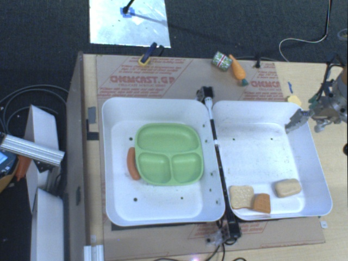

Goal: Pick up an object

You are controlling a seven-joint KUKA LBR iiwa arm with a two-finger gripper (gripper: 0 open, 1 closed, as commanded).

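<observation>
Three food pieces — toast (242, 196), a brown chunk (262, 203) and a roll (287, 187) — sit bunched in the right bin's (261, 145) near corner, while the gripper (309, 117) hangs over its far right rim holding nothing, fingers' state unclear, probably staging a descent.

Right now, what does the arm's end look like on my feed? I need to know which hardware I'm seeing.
At the frame's right edge, the pincer is a grey metal assembly: a pale, angular finger juts toward the right bin, backed by a blocky darker grey body. Thin dark cables loop above it. Little of the arm behind it shows, and no markings are readable.
</observation>
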